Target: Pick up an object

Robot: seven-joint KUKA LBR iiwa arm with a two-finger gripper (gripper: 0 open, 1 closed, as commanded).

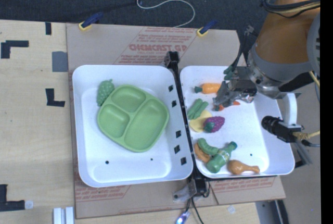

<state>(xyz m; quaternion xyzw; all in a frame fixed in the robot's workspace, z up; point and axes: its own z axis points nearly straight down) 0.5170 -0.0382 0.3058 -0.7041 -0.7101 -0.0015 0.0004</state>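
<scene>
I am looking down on two white bins sitting side by side on the bench. My arm (286, 35) is reaching in from the right of the frame, and the hand (225, 100) is hanging low over the upper middle of the right bin (270, 158). I cannot tell whether the hand is released or clenched; its dark tips are blurring into the toys beneath them, and I am seeing nothing clearly caught between them.

The carrot (210, 88) is lying just to the upper left of the hand, near the bin's top wall. A small red piece (229, 104) is showing right at the tips, touching or nearly so. The green pods (197, 109) are lying just left of the hand, with the yellow piece (200, 123) and the purple grapes (214, 124) below it. Further down, well apart from the hand, the green bottle (220, 157), a curved green vegetable (206, 147) and the brown drumstick (242, 168) are resting near the bin's lower edge.

In the left bin (88, 160) a green divided plate (133, 117) is sitting in the middle, with a green leafy toy (104, 91) touching its upper left rim.
</scene>
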